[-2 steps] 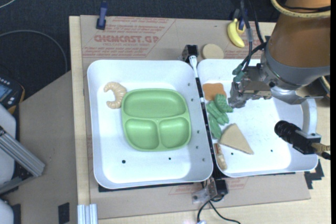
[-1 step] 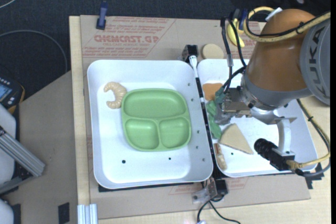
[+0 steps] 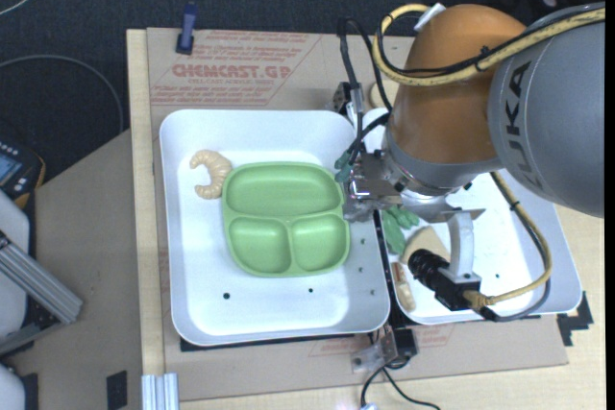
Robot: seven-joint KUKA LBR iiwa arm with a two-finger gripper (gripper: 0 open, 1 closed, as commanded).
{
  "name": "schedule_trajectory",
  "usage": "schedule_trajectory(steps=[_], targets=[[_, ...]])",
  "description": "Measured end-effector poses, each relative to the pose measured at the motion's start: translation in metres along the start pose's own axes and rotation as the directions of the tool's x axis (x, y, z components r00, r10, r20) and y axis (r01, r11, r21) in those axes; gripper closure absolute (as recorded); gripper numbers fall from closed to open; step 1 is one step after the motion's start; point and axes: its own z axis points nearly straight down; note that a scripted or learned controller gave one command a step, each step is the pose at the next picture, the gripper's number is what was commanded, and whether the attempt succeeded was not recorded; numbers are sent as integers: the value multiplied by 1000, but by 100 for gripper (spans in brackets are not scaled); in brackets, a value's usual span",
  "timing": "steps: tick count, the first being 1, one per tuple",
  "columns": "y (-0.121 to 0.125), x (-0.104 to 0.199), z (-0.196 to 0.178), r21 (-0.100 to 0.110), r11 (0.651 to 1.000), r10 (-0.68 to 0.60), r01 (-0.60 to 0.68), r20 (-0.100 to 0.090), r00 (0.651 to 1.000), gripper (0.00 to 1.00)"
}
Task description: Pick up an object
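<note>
A green three-compartment plate [image 3: 285,216] lies in the left bin [image 3: 192,283]. A tan croissant-shaped piece [image 3: 210,172] rests beside the plate's upper left corner. My gripper [image 3: 363,191] hangs low over the wall between the two bins, at the plate's right edge. The wrist and arm cover most of it. A green leafy thing [image 3: 400,220] shows just below the gripper in the right bin [image 3: 548,254], partly hidden. I see nothing held by the gripper.
A small beige and red thing [image 3: 401,287] lies at the right bin's front left corner. Brown cardboard [image 3: 231,67] with red print lies behind the bins, with a blue clip [image 3: 186,29] on its far edge. The grey and orange arm [image 3: 480,101] covers much of the right bin.
</note>
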Motion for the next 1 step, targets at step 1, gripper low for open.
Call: schedule_trajectory(steps=[1], targets=[[24,1,78,7,1000,7,-7,1,1000,100]])
